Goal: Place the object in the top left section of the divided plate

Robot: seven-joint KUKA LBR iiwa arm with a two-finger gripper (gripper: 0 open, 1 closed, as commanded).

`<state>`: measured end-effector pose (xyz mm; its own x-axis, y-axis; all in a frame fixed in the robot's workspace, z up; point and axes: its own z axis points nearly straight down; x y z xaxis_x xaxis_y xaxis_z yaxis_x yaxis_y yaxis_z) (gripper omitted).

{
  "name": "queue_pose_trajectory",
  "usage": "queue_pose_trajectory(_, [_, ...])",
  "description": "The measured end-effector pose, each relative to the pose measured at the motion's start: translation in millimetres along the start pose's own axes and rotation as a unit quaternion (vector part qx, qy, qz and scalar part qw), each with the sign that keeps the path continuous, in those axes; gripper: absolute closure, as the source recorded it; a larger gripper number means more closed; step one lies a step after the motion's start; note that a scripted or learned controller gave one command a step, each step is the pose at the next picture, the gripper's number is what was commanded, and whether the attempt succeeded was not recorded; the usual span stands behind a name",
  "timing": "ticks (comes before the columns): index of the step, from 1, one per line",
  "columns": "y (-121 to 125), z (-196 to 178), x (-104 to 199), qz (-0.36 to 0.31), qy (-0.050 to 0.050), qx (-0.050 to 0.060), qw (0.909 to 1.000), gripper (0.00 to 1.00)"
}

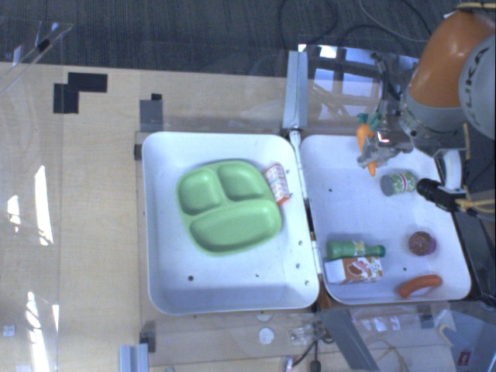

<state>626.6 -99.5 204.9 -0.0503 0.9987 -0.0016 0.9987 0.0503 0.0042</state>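
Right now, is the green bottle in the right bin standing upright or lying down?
Lying down. The green bottle shows its full side along the right bin's floor, cap pointing right, just above the orange carton.

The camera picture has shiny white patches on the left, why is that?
In the camera view, those are light reflections on a clear panel over the bench; more glare sits near the top by the metal divider. The green plate looks sharp; the gripper looks a little blurry.

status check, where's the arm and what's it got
Gripper at the right bin's far edge, over a carrot; grip unclear. Green divided plate in left bin, sections bare. Small packet against plate's right rim.
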Motion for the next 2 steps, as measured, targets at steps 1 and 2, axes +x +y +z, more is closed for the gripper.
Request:
queue_pose_trajectory(1, [48,-63,70,0.029,0.001,0.000,0.9996,1.00])
queue_pose_trajectory(2, [50,-41,136,-0.010,0.001,0.002,0.9999,1.00])
